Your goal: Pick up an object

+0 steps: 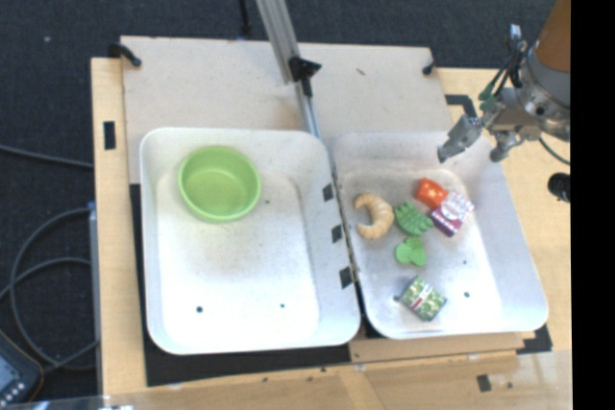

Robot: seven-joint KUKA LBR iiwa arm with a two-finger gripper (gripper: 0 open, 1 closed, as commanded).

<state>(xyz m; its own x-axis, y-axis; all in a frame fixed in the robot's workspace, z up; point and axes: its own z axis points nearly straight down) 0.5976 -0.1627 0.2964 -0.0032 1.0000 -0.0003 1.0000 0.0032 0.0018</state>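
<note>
My gripper (480, 144) hangs above the far right corner of the right bin (509, 302), its two grey fingers spread open with nothing between them. Below and left of it lie an orange-red block (430, 191) and a purple and white wrapped piece (451, 213), touching each other. A tan croissant-shaped toy (375, 215) rests near the bin's left wall. Two green pieces (413, 221) (411, 253) sit in the middle, and a green and white wrapped item (423, 297) lies toward the front.
A green bowl (219, 183) sits in the far left part of the left bin (240, 302). A slanted metal post (274, 5) rises behind the gap between the bins. Bare bench shows at the right edge.
</note>
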